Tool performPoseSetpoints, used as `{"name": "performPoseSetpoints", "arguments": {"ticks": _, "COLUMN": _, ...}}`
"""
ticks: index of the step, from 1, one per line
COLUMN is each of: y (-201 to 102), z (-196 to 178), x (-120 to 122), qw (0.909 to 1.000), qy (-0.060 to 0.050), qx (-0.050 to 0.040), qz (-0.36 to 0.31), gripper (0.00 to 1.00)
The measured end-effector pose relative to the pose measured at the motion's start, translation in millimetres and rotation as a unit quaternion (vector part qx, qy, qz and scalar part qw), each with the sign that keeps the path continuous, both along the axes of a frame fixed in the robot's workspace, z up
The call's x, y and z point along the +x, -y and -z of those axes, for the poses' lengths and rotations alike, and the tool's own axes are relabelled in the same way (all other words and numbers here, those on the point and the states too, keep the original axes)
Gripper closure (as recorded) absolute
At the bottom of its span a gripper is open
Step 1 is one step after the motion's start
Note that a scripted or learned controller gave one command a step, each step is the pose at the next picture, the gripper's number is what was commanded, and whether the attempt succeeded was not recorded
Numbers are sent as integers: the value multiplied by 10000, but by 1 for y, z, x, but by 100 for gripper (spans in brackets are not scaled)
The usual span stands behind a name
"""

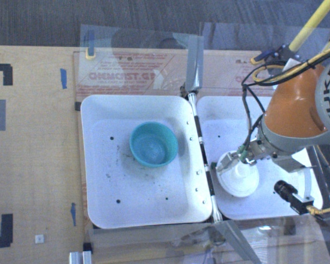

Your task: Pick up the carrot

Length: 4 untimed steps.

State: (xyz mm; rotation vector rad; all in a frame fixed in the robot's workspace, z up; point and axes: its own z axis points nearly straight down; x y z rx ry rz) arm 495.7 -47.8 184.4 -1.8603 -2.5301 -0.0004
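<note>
Over the right bin (231, 114), the arm (294, 111) (steeply bent)

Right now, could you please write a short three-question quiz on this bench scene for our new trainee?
1. True or false: the teal bowl sits in the left bin.
2. The arm's wrist is over which bin? A) left bin B) right bin
3. Fill in: the band above the wrist is ____.

Key: 1 true; 2 B; 3 orange.
</note>
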Motion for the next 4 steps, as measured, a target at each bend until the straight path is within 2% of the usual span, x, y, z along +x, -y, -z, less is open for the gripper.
{"name": "performPoseSetpoints", "arguments": {"ticks": 1, "y": 3, "z": -10, "x": 1, "qw": 10000, "qy": 19, "qx": -2, "qz": 35, "gripper": 100}}
{"name": "performPoseSetpoints", "arguments": {"ticks": 2, "y": -13, "z": -40, "x": -16, "qw": 9967, "qy": 13, "qx": -9, "qz": 813, "gripper": 100}}
{"name": "performPoseSetpoints", "arguments": {"ticks": 3, "y": -22, "z": -72, "x": -16, "qw": 9926, "qy": 10, "qx": -8, "qz": 1211, "gripper": 100}}
{"name": "performPoseSetpoints", "arguments": {"ticks": 4, "y": -22, "z": -81, "x": -15, "qw": 9926, "qy": 17, "qx": -13, "qz": 1211, "gripper": 100}}
